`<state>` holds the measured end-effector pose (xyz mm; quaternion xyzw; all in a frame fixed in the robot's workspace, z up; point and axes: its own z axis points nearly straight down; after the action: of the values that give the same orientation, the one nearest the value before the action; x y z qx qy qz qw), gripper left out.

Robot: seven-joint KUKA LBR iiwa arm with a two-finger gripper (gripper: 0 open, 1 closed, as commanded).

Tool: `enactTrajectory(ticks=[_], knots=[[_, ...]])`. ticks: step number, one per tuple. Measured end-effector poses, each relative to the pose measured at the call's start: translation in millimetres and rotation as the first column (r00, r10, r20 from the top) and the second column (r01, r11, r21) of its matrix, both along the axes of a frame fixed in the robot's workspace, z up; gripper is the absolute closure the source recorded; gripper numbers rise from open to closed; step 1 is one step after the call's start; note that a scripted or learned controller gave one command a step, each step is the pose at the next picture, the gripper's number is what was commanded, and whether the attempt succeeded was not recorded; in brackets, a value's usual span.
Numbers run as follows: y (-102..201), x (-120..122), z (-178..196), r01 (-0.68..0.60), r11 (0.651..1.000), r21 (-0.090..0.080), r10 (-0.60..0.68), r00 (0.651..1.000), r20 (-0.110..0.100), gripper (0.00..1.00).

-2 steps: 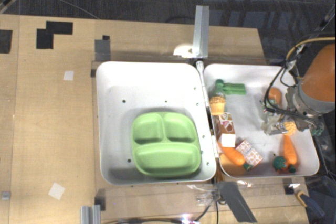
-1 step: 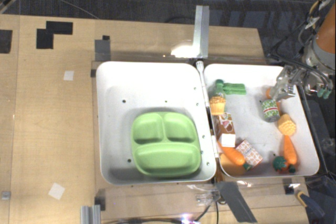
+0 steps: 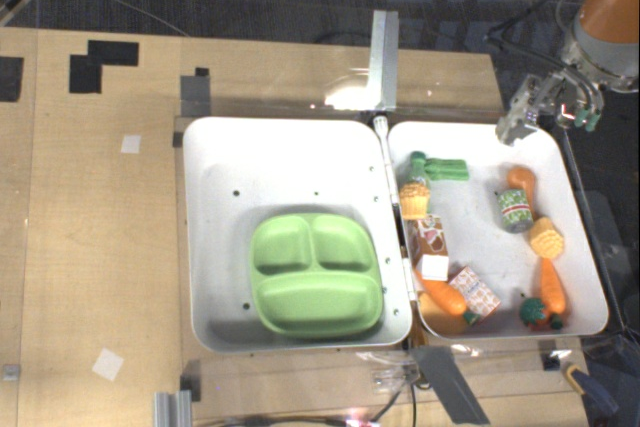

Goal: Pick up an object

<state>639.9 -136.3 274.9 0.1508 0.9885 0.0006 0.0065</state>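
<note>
My grey two-finger gripper [image 3: 516,121] hangs above the back right corner of the shallow white right-hand bin [image 3: 590,315], gripping nothing; whether it is spread or closed, I cannot tell.

Wooden bench [image 3: 90,245] bearing two white bins side by side. The left bin [image 3: 230,140] holds a green divided tray [image 3: 316,273] towards its near edge. A metal post [image 3: 384,60] stands at the bins' far junction. Black marks [image 3: 100,63] occupy the bench's far-left corner.
</note>
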Motion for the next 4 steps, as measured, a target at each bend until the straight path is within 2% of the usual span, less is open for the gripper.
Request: enactTrajectory(ticks=[1, 2, 4], knots=[[0, 2, 14, -0.005, 1.000, -0.003, 0.005, 1.000, 0.012, 1.00], [67, 12, -14, 0.027, 1.000, 0.003, -0.027, 1.000, -0.005, 1.00], [67, 16, 15, 0.020, 1.000, 0.000, -0.020, 1.000, 0.020, 1.00]])
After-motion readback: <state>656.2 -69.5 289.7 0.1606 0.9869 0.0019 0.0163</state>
